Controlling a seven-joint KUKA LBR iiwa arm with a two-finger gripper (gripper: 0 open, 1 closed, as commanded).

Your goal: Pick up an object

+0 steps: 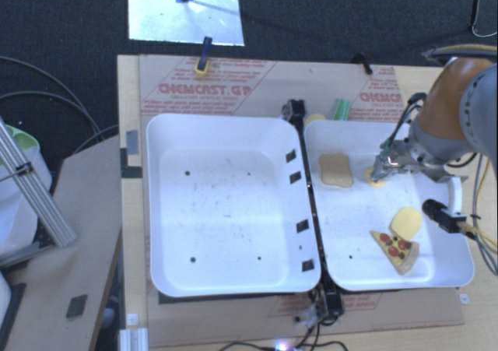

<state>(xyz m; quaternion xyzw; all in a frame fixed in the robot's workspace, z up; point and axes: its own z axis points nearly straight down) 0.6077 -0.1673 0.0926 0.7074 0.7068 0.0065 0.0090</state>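
In the right bin lie a tan slice of toast, a pale yellow round piece and a pizza slice with red dots. A small yellow object sits at the bin's middle, right under my gripper, which reaches down from the right and touches or nearly touches it. The grey arm with its orange band comes in from the upper right.
The left bin stands beside the right one, with black clips along the shared rim. A yellow item and a green item lie behind the right bin. A black part juts over the bin's right side.
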